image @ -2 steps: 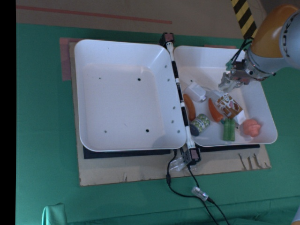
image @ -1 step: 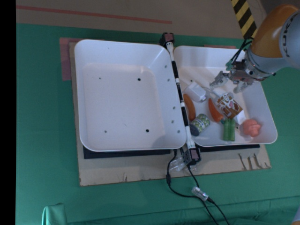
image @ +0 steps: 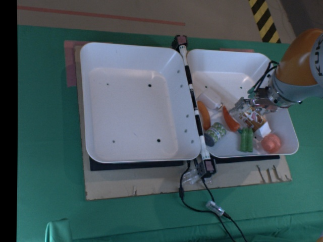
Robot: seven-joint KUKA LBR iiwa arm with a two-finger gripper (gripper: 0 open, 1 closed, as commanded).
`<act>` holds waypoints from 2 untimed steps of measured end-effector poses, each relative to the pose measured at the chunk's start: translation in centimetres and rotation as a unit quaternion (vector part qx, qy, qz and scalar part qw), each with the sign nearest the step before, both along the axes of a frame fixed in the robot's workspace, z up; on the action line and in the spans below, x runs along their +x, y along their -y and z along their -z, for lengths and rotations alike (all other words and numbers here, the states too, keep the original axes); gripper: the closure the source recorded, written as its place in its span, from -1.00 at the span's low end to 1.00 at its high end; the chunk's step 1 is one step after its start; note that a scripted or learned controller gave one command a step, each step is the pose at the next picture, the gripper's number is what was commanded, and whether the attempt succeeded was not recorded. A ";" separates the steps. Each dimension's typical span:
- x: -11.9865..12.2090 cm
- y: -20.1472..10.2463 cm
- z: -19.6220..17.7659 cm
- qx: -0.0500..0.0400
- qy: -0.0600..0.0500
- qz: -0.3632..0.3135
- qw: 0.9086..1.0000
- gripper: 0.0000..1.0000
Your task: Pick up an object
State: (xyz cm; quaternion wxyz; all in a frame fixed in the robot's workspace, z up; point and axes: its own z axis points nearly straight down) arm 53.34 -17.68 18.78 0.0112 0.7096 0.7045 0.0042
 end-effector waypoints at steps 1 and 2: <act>0.3 0.4 -1.5 -0.004 0.008 0.004 1.000 1.00; 1.2 -3.6 -16.0 0.002 -0.005 -0.001 1.000 1.00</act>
